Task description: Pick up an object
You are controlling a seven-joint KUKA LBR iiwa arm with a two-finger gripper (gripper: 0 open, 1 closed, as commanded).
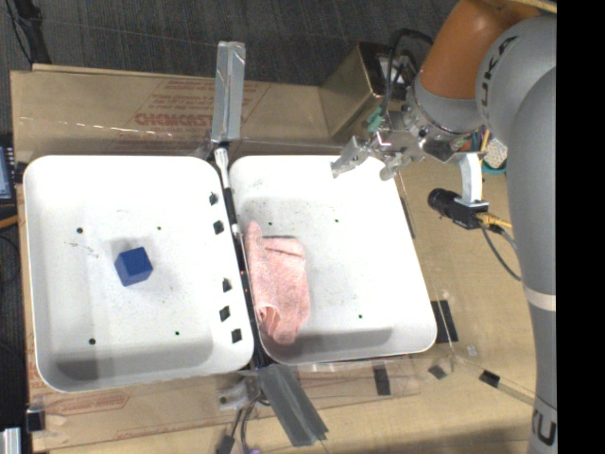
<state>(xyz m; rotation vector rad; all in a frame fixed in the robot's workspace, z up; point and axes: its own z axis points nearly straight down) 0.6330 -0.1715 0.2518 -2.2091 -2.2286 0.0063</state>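
Toward the upper right of the frame, the pincer [369, 162] hangs over the far rim of the right-hand bin [378, 282], its two metal fingers spread apart with nothing between them. Both candidate objects lie well away from it. A pink cloth [280, 287] is bunched lengthwise along the left wall of that same bin, in the centre of the frame, its lower end folded over on itself near the bin's near corner. A small blue cube [133, 265] sits alone on the floor of the left-hand bin [57, 197], in the left-centre of the frame, apart from every wall. Neither thing is touched or lifted, so by my reading the task has not got past its opening: no grasp has been made, and the whole of the approach, descent, closing and lift is yet to do. The cloth is the nearer target, lying below and to the left of the pincer in the picture, though its place hard against the bin wall and the divider between the bins may leave little room for one finger to get beside it. The cube stands in open space but would ask for a longer reach across to the other bin. Brown cardboard [113, 112] covers the desk behind the bins, in the upper left of the frame.
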